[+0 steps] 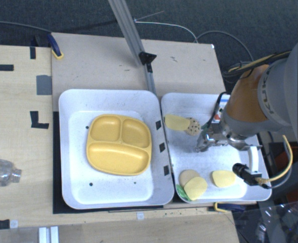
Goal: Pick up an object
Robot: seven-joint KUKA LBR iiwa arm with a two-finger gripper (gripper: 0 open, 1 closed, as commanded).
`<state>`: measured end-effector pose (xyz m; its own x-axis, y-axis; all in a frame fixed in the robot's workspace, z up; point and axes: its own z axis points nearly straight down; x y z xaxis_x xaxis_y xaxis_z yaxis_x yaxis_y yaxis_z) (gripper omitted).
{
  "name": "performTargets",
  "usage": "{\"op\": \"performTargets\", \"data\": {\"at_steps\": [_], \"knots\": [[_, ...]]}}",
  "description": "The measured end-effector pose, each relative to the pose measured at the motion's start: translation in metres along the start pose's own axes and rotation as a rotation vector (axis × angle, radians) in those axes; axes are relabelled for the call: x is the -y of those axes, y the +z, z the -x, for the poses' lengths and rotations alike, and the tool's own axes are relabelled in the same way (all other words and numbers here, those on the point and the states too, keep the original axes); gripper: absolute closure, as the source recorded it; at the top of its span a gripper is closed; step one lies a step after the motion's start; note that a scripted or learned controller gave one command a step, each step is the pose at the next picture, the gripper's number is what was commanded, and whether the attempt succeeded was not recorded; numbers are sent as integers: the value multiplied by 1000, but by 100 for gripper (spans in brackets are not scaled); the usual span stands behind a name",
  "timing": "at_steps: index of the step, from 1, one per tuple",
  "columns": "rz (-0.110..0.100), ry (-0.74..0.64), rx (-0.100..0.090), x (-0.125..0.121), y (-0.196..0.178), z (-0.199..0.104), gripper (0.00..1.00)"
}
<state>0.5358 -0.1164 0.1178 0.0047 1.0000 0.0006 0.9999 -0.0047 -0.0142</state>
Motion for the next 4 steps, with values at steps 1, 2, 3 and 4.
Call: {"op": "performTargets", "data": {"at_steps": [1, 2, 3, 4], "knots": [[19, -9, 2, -113, -13, -4, 100], [14, 2, 0, -26, 28, 60, 100], [18, -3, 2, 50, 27, 45, 100], [12, -6, -1, 31, 28, 45, 100]]}}
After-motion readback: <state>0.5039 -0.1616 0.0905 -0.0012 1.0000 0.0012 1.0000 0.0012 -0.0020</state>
